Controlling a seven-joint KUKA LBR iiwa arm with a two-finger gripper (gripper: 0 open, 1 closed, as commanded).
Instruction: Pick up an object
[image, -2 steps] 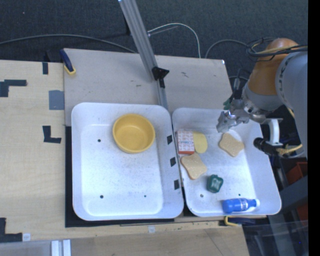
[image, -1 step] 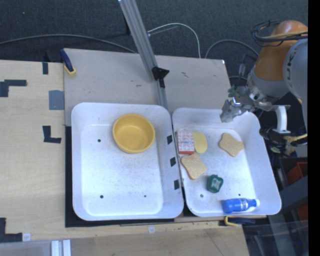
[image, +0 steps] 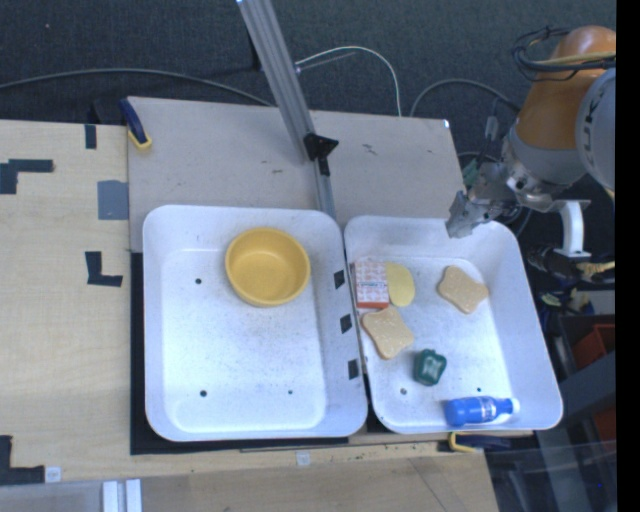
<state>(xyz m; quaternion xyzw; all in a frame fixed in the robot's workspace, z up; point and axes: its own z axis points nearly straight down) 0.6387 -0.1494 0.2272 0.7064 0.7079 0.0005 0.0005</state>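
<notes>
Over the far rim of the right bin (image: 530, 290), the pincer (image: 466, 218) hangs at the end of the grey and orange arm, holding nothing; whether its tips are spread or pressed together I cannot tell at this slant. Nearest it in the bin lies a toast slice (image: 462, 288), flat on the floor, probably the easiest pick. It looks like a light, stiff toy, so it should lift readily if pinched across its narrow width. Further in lie a second toast slice (image: 387, 332), touching a red-and-white carton (image: 371, 282) and a pale yellow disc (image: 401, 285); crowding makes these harder. A green pepper-like piece (image: 429, 367) and a blue bottle (image: 478, 409), round and likely to roll, sit nearer the front. The left bin (image: 170, 330) holds a yellow bowl (image: 267, 265).
</notes>
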